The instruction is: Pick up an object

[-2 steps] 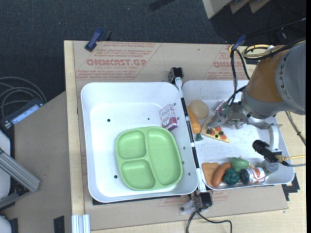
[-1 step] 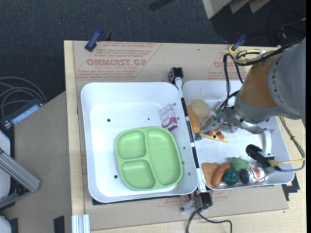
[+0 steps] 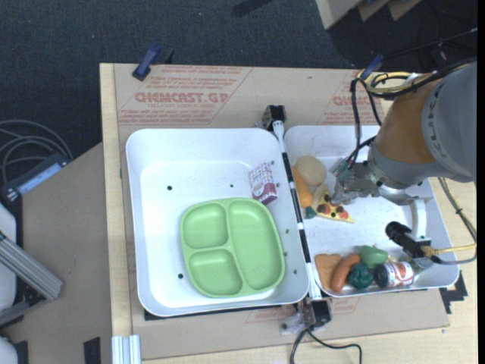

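Gripper [image 3: 342, 190] down low in the right bin [image 3: 424, 226], just above the pizza slice toy [image 3: 333, 211], likely lined up for a pick there. Opening: cannot tell, hidden under the wrist. Other candidates crowded along the near wall: sausage [image 3: 343, 271], green toy [image 3: 365, 276], bottle [image 3: 395, 273]. Left bin [image 3: 151, 203] with green 3-part plate [image 3: 229, 246] and small packet [image 3: 263, 182].

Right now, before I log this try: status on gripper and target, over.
Gripper low in right bin, fingers unreadable. Pizza slice just below it, not lifted. Carrot and round bun crowd its left.
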